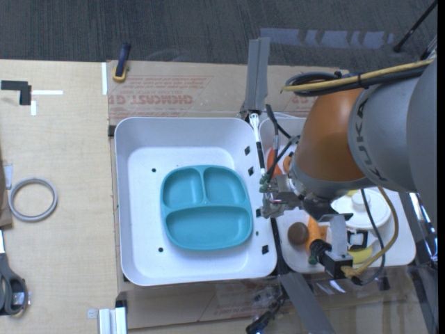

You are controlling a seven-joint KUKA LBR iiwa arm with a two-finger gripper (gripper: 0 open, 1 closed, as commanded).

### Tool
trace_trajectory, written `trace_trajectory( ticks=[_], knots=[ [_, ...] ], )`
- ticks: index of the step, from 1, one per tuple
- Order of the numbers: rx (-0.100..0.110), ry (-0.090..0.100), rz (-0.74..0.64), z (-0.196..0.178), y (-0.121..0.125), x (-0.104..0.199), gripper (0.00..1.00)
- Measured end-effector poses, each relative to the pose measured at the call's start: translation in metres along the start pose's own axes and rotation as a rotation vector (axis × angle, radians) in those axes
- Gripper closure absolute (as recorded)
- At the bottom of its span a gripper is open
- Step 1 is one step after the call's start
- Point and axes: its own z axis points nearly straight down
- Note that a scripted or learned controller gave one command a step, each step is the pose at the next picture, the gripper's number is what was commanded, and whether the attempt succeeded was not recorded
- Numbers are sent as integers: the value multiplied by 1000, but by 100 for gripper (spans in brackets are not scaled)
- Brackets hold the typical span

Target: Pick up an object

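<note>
The arm's orange band (334, 141) and wrist hang over the right bin (389, 256) and hide much of it. My gripper (314, 218) points down into that bin, close to a brown round object (297, 234) and a small orange piece (316, 229). A white round item (366, 207) and a yellow item (361, 257) lie just to the right of it. Another orange object (272, 160) peeks out by the bin's left wall. Nothing can be seen held.
The left bin (139, 242) holds a teal divided plate (206, 207). On the bench to the left lie a grey ring (31, 199) and scissors (10, 291). Cables (379, 245) loop around the wrist over the right bin.
</note>
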Motion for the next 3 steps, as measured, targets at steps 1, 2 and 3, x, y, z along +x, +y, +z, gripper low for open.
trace_trajectory(
  ticks=[1, 2, 3],
  knots=[
    [-1, 0, 0, -6, 0, 0, 100],
    [1, -1, 1, 0, 0, -5, 100],
    [1, -1, 0, 0, 0, -1, 100]
  ],
)
